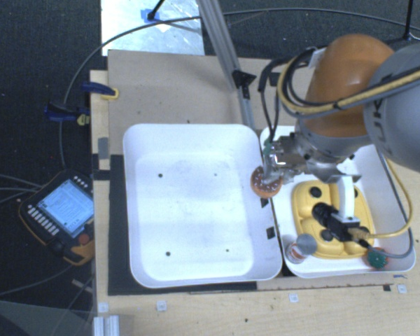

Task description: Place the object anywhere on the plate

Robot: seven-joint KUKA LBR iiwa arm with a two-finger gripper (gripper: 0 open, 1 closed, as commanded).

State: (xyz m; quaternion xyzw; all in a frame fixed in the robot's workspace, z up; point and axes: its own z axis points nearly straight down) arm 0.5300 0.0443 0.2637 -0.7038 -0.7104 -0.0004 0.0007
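One end effector (269, 175) grips brown ring-shaped object (264, 183) between bins; no legible writing.

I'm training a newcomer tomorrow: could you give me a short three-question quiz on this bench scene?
1. True or false: the yellow plate lies in the view's left bin.
2. The brown round object is: A) on the plate; B) at the rims between the two bins, just under the pincer; C) on the floor.
3. Fill in: the band on the arm is ____.
Key: 1 false; 2 B; 3 orange.
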